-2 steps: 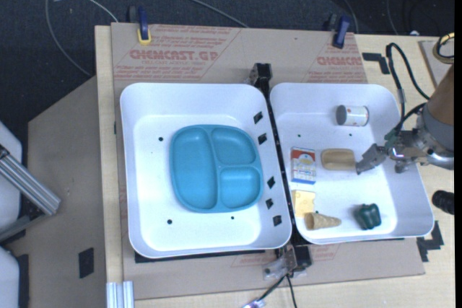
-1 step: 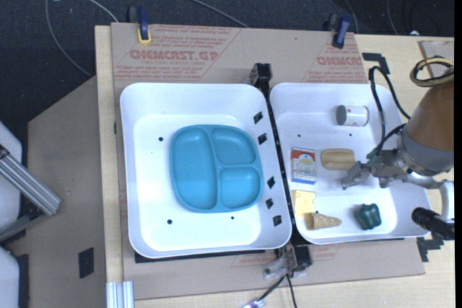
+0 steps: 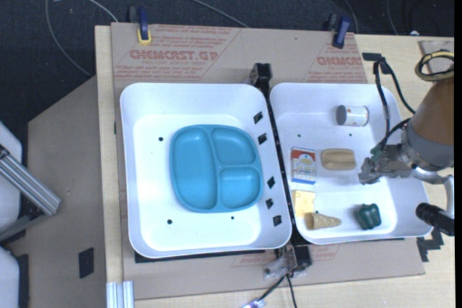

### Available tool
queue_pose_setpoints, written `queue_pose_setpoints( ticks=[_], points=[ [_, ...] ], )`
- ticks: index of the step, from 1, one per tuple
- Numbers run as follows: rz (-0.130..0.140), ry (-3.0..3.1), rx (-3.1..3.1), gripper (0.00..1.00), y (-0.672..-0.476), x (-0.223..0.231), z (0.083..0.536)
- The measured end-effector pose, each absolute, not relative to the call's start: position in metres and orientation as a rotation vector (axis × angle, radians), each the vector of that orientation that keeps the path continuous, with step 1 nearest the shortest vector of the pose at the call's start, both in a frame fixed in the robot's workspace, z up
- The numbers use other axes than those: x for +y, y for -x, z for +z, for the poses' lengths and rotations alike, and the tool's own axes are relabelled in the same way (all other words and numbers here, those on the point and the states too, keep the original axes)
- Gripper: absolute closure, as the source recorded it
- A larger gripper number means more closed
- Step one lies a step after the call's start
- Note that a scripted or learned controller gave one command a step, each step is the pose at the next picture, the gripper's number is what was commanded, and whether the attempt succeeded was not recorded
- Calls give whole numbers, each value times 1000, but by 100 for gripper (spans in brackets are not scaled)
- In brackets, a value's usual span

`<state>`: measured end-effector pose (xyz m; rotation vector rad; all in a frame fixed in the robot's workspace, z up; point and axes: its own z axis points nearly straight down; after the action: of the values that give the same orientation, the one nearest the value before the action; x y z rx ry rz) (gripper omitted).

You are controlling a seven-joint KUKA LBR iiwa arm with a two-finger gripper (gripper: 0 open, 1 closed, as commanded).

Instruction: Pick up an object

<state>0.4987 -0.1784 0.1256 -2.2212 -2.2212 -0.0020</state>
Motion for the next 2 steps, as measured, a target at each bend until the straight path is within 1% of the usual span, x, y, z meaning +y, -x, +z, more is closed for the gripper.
queue_pose_setpoints(
  ticks=[1, 2],
  points=[
    [-3, 2223, -2226, 100, -503, -173, 170],
    [-6, 2225, -2229, 100, -501, -174, 235]
  ],
)
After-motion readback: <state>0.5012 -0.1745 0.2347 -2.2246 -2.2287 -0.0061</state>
